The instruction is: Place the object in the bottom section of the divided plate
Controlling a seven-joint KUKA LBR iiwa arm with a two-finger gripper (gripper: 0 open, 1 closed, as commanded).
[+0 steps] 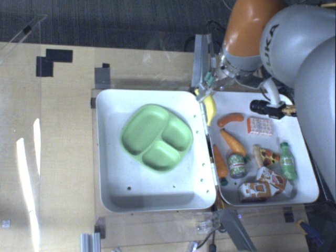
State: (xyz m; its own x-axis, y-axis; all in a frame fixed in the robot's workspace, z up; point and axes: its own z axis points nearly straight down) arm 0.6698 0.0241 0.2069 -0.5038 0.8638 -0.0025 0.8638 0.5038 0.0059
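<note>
A green divided plate (pixel 156 135) lies in the left white bin (pixel 113 193); its bottom section (pixel 160 155) holds nothing. My gripper (pixel 203 90) hangs over the seam between the two bins, above the plate's upper right. It is shut on the top end of a yellow banana (pixel 209 110), which dangles down along the left wall of the right bin (pixel 310 193).
The right bin holds several toy foods: a red sausage (pixel 231 119), two carrots (pixel 232 142), a small can (pixel 237 165), a pizza slice (pixel 266 157), a green bottle (pixel 286 161), a red-and-white packet (pixel 261 126) and a carton (pixel 260 189). The arm covers that bin's top right.
</note>
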